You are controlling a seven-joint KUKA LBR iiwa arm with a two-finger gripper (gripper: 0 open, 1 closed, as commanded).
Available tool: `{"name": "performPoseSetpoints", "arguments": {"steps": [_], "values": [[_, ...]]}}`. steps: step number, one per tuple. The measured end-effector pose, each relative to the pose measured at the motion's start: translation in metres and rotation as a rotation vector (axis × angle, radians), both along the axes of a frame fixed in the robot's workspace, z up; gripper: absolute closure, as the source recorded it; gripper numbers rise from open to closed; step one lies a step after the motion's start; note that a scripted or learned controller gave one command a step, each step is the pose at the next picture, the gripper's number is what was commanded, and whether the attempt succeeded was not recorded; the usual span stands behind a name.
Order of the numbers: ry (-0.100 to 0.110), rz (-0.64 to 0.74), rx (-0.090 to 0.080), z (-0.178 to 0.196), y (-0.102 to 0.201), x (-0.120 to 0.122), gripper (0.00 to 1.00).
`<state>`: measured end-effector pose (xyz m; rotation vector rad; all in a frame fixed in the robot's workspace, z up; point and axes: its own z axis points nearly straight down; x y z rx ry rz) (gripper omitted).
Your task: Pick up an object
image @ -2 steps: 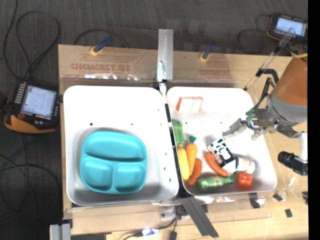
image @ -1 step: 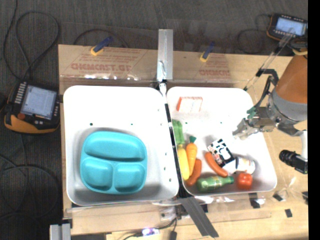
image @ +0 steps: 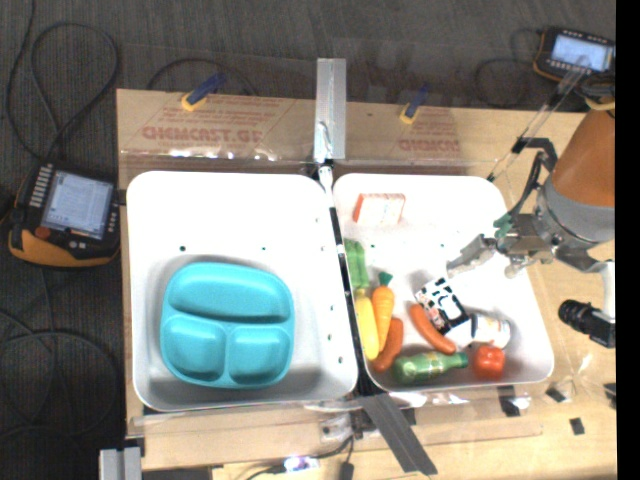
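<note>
I see a brown desk (image: 250, 128) on dark carpet (image: 80, 78), cables trailing, and a pendant (image: 65, 213) at left. The left bin (image: 160, 208) holds a blue tray (image: 228, 323). Toy vegetables (image: 400, 333) crowd the right bin's (image: 440, 203) near end. The gripper (image: 478, 253) hangs above them; I cannot tell its fingers' state.

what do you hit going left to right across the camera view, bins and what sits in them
left white bin → blue divided plate → right white bin → toy carrot → black and white bottle → gripper
</note>
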<state>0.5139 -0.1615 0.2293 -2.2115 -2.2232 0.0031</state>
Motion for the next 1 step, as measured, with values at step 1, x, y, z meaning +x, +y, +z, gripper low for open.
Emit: {"name": "performPoseSetpoints", "arguments": {"steps": [1], "values": [[-0.002, -0.035, -0.002, -0.1260, 0.0559, -0.0091, 0.00]]}}
